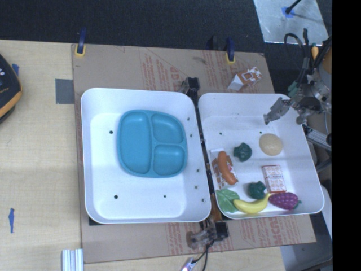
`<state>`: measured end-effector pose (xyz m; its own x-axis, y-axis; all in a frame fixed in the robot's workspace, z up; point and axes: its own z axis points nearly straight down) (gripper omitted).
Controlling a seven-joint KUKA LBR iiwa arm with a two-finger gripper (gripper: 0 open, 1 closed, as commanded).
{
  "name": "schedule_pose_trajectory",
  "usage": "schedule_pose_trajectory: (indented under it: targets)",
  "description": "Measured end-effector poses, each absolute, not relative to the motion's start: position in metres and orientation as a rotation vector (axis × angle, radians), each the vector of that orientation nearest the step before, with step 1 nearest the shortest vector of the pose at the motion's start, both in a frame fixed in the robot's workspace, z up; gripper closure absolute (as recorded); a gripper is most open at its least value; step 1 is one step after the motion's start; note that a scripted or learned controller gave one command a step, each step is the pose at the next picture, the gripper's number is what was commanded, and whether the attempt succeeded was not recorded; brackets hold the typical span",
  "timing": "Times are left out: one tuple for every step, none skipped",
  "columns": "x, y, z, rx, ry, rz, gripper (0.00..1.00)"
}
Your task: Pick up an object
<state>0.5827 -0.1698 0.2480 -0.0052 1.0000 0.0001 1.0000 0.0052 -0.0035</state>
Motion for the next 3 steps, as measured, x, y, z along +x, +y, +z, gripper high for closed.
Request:
schedule_pose_trajectory:
  targets:
    - [0.597,-0.13,0.168,-2.212,-2.226,0.006,0.0]
    - [0.574,-0.122,0.091,-2.214,-2.225,0.006,0.0]
    - [0.575,-0.123,0.102,-2.211,-2.229,0.009,1.0]
